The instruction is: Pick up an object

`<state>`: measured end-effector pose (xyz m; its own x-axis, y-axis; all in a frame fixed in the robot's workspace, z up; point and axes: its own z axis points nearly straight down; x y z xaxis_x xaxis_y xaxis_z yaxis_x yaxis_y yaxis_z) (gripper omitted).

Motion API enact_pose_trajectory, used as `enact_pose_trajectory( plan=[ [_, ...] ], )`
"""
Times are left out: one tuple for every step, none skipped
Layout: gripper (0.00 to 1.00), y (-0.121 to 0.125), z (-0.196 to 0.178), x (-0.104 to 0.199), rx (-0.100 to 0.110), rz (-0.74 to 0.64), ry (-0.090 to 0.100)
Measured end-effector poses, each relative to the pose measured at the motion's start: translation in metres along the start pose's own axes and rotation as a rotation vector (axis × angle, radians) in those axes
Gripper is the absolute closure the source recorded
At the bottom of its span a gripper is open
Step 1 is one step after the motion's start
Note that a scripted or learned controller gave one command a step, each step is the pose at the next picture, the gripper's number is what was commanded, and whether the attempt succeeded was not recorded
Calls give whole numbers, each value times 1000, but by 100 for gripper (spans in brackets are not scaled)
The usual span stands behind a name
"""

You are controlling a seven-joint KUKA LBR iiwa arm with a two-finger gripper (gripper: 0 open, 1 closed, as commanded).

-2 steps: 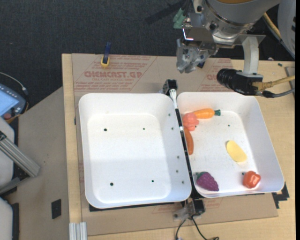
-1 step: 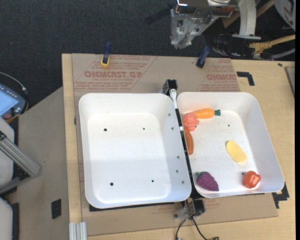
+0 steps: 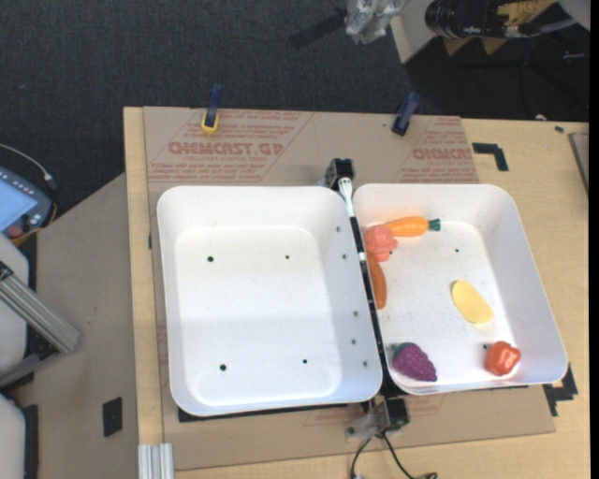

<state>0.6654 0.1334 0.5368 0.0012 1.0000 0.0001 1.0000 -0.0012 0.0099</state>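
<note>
The right bin [image 3: 524,243] holds several toy foods. An orange carrot with a green tip [image 3: 409,225] lies at the back, next to a pink piece [image 3: 380,240]. A long orange piece [image 3: 376,283] lies along the left wall below them. A yellow oval [image 3: 472,302] rests mid-right. Purple grapes [image 3: 414,361] and a red pepper [image 3: 503,357] sit near the front wall. My gripper [image 3: 367,21] hangs at the top edge of the view, beyond the bench's back edge and far from every object, with nothing seen in it.
The left bin [image 3: 173,281] stands beside the right one, their walls touching at a black clip [image 3: 339,173]. Two blue clamps [image 3: 213,108] [image 3: 406,112] hold the cardboard sheet at the back. Grey equipment [image 3: 23,299] stands off the bench's left side.
</note>
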Motion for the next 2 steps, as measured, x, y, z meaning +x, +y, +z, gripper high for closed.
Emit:
enact_pose_trajectory(
  plan=[
    [100, 1, 1, -22, 8, 2, -1],
    [0, 1, 1, -20, 8, -1, -1]
  ],
)
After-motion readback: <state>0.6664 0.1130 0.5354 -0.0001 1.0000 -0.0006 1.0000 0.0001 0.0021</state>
